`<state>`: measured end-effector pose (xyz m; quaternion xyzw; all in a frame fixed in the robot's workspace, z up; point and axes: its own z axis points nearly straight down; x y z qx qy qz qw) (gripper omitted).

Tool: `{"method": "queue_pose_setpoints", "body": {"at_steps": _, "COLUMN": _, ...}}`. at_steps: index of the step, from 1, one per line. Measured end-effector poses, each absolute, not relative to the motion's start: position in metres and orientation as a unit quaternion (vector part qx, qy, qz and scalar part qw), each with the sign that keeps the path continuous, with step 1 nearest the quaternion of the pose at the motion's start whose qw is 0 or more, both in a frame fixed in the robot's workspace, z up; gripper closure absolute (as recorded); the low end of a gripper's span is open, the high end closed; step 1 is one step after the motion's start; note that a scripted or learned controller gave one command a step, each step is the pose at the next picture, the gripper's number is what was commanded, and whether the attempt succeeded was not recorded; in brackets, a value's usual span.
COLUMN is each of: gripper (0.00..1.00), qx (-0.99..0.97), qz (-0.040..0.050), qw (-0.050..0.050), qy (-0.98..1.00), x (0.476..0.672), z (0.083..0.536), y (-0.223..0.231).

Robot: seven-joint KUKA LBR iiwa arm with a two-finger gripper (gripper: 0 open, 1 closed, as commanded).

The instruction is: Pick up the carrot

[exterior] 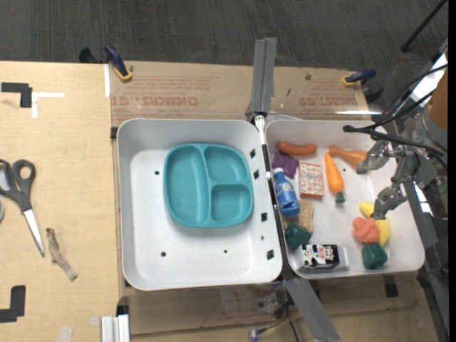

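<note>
Carrot (333,174) in right bin (408,266), left of claw (379,184), apart.

I can make out red printed lettering on the brown cardboard sheet (235,91) lying beyond the two bins, at the far side. It repeats once on the left and once on the right, and appears upside down or mirrored from my camera, so I cannot read the words. Small packages in the right bin (410,258) carry print too small to read.
</note>
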<state>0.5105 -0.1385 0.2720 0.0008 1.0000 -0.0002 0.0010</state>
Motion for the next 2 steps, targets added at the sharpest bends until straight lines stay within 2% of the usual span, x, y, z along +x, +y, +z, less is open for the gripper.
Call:
{"method": "queue_pose_setpoints", "body": {"at_steps": 1, "gripper": 0.0, "qx": -0.008, "qz": 0.0, "qw": 0.001, "qy": 1.0, "x": 0.547, "z": 0.176, "y": -0.144}}
{"method": "queue_pose_setpoints", "body": {"at_steps": 2, "gripper": 0.0, "qx": -0.023, "qz": -0.0018, "qw": 0.009, "qy": 1.0, "x": 0.6, "z": 0.101, "y": -0.12}}
